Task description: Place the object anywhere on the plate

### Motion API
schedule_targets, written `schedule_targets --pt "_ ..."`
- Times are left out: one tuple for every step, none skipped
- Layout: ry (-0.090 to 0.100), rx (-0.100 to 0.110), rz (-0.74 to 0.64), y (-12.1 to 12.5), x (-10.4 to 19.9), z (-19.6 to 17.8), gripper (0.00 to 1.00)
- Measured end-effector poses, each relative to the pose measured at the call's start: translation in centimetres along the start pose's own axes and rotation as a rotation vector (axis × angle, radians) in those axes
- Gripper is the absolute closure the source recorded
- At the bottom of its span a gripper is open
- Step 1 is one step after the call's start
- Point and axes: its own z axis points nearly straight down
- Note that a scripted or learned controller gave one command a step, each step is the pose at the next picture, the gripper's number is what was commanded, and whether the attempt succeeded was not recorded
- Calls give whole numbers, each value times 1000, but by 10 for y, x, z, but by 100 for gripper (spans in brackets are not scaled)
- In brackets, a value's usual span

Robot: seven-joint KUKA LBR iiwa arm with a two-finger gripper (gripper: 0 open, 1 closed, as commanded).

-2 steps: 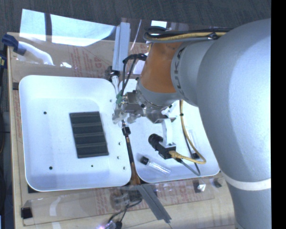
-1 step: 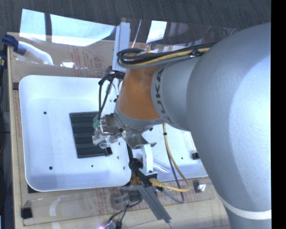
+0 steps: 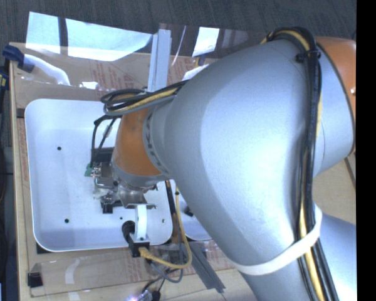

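Note:
My arm reaches over the left white bin (image 3: 56,168) from the right, and its grey bulk covers the right half of the scene. The orange band (image 3: 133,148) sits above the wrist, which points down and left into the bin. The gripper (image 3: 110,199) hangs low over the bin floor near the bin's right side, seen from above and behind its mount. The arm hides whatever lies beneath the gripper.
The left bin's floor is bare white with a few small dark marks (image 3: 59,148). Black and yellow cables (image 3: 151,256) trail from the wrist over the bin's front rim. A clear panel (image 3: 94,39) stands behind the bins.

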Motion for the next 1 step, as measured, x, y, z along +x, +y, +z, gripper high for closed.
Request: schedule_targets --pt "-1 5 369 -15 -16 -98 100"
